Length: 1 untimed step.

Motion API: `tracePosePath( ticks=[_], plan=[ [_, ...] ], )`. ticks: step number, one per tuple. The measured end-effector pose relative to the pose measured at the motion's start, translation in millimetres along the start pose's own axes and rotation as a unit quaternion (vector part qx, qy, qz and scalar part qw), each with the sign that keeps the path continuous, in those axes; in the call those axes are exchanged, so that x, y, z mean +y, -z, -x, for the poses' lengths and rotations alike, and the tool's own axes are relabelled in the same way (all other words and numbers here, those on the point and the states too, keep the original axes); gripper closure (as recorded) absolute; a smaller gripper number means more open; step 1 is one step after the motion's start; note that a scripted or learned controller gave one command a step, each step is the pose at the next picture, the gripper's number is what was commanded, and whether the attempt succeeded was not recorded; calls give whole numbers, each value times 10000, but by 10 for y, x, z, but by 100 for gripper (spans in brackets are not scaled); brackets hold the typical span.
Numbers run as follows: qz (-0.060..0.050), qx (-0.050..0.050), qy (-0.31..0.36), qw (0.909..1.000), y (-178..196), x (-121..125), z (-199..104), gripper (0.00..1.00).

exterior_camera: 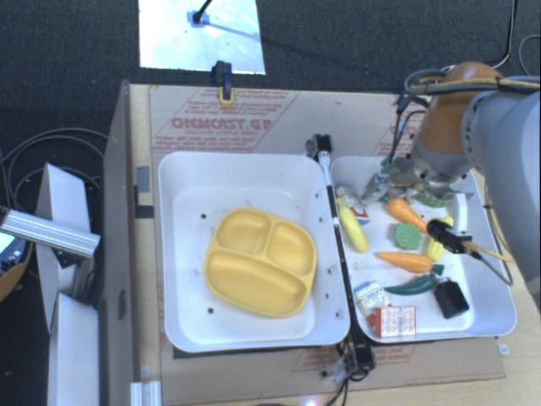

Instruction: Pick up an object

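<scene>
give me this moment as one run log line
hand: over right bin rear | near: banana, carrot | held: nothing seen | left bin: yellow tray

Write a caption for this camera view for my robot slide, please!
Robot gripper dips into the right bin of toy food, near a carrot and banana; a yellow tray waits in the left bin.

bins x2 | yellow tray x1 | carrots x2 | banana x1 (others unclear)

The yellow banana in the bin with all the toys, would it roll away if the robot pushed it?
The banana probably wouldn't roll far: it looks curved and long, so it would likely spin or slide. It looks like smooth plastic, maybe slippery to pinch. The bin wall beside it would stop it.
</scene>
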State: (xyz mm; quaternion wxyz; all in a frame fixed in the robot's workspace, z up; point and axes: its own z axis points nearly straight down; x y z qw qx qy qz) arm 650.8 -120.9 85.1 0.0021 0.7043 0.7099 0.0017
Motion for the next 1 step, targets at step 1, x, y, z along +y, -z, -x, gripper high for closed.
tracePosePath(
  ticks=[1],
  plan=[
    [2, 0, -5, 10000, 109, -7, 17, 100]
  ],
)
